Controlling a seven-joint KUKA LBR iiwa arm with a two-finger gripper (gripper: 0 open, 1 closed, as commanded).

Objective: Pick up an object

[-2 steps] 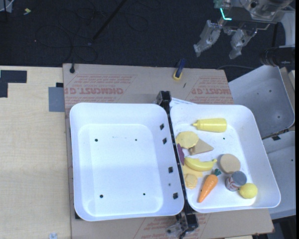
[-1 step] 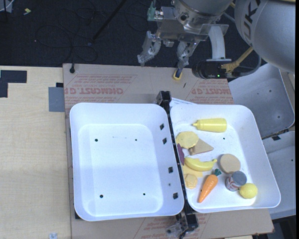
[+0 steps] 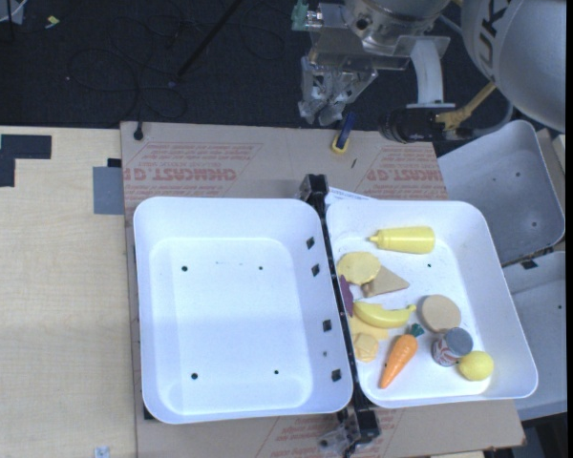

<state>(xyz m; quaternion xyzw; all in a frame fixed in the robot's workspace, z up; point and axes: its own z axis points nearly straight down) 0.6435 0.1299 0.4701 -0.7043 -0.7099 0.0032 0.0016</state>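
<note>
The right bin [image 3: 477, 256] holds several toy foods. A yellow bottle [image 3: 401, 239] lies at its far side. Along its left wall are a yellow round piece [image 3: 358, 266], a tan wedge [image 3: 389, 281] and a banana [image 3: 382, 314]. Nearer the front are a brown disc [image 3: 439, 311], an orange carrot [image 3: 398, 359], a small grey and red can [image 3: 451, 344] and a lemon [image 3: 476, 364]. My gripper [image 3: 329, 103] hangs high above the bench's far edge, well behind both bins and apart from every object. Nothing shows in its grasp.
The left bin [image 3: 158, 256] stands beside the right one, with a black clip strip [image 3: 327, 294] between them. A small yellow and blue item [image 3: 342, 141] lies on the cardboard below the gripper. A grey plate [image 3: 501, 194] sits right of the bins.
</note>
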